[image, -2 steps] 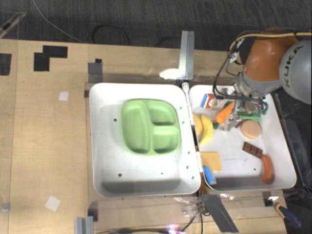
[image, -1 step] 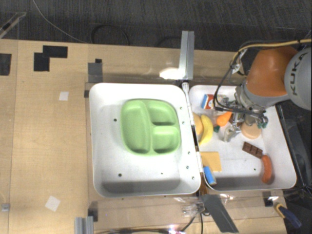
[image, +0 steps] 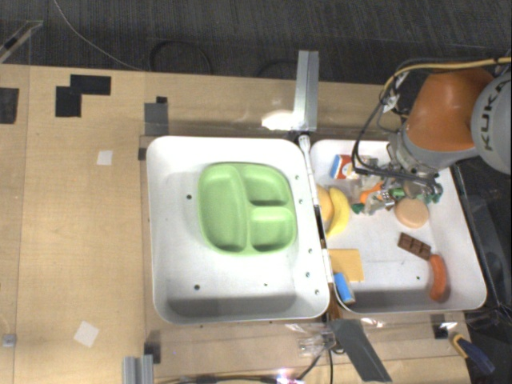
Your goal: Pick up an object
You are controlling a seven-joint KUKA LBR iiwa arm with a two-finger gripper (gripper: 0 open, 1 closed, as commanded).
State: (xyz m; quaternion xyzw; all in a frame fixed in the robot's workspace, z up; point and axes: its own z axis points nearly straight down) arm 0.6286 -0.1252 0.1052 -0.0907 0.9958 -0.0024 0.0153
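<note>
While I hang over the right bin (image: 464, 290), reaching in from three o'clock, my gripper (image: 390, 189) sits low in the bin's upper half, and from this slanted look down I cannot tell how my jaws stand.

Several candidates for picking lie around me. One banana (image: 338, 209) rests at nine o'clock from me, against the bin's left wall, its long axis running twelve to six with a slight bow. One round tan disc (image: 413, 213) lies just at five o'clock of me, very near; touching or not, I cannot say. One brown chocolate bar (image: 415, 245) lies farther toward five o'clock, its long axis slanting from ten to four. One red sausage (image: 438, 278) lies near the bin's lower right corner, its axis twelve to six. One yellow cheese slice (image: 346, 264) lies flat toward seven o'clock, with one small blue piece (image: 342, 286) just below it. One red-and-white carton (image: 342, 167) sits at ten o'clock of me.

There are two white bins side by side; the left bin (image: 172, 238) holds one green divided tray (image: 246, 206). Both rest on a pale wooden bench (image: 72, 238) with black marks (image: 80, 92); dark carpet (image: 200, 14) lies beyond at twelve o'clock.
</note>
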